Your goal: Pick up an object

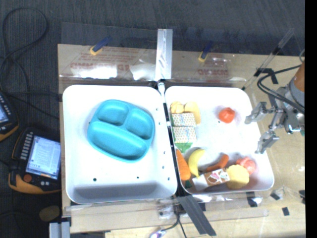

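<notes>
The right white bin (242, 95) holds toy food. A small red tomato (227, 114) lies alone near its back. Along its left wall are a yellow piece (191, 110), two patterned boxes (183, 125) and a green piece (183, 146). At the front lie a carrot (183, 168), a banana (196, 160), a red sausage (219, 162), a labelled bottle (215, 178), a yellow fruit (238, 176) and a red fruit (247, 163). My gripper (259, 130) hangs over the bin's right rim, open, with nothing between its fingers (253, 116).
In the left white bin (74, 182) lies a blue divided plate (122, 128). A metal divider post (164, 53) stands behind the two bins. Cables and a handheld pendant (37, 157) lie left of the bench.
</notes>
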